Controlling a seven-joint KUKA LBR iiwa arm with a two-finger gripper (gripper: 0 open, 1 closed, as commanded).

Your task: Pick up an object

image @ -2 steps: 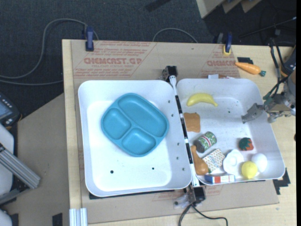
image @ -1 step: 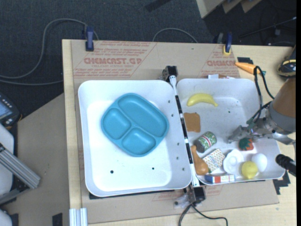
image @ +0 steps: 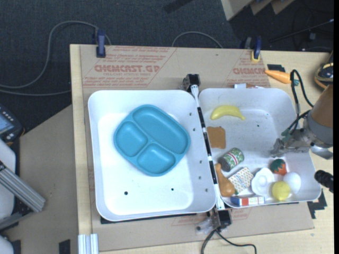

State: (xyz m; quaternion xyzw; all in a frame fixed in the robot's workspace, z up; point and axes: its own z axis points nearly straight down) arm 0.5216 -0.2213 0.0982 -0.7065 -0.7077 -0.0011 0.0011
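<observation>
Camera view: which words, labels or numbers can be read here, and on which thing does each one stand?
"CHEMCAST GP": red print on the brown protective sheet behind the left bin.
"CHEMCAS": the same print, cut off, behind the right bin.
Smaller red lines on this sheet: too blurred to read.
Can and small carton labels: too small to read.

Gripper [image: 280, 146] low, arm at right.

The right bin [image: 249, 97] holds the loose objects: a yellow banana [image: 228, 112] lies curved near its far wall, and a flat brown square [image: 216, 137] rests just below it by the left wall. Toward the near edge sit a small green-labelled can [image: 232, 158] on its side, an orange pear-like piece [image: 225, 183], a patterned packet [image: 241, 179], a white cup [image: 261, 182], a yellow lemon [image: 280, 190], a white egg [image: 293, 181] and a red-and-green fruit [image: 278, 166], clustered closely together.
</observation>
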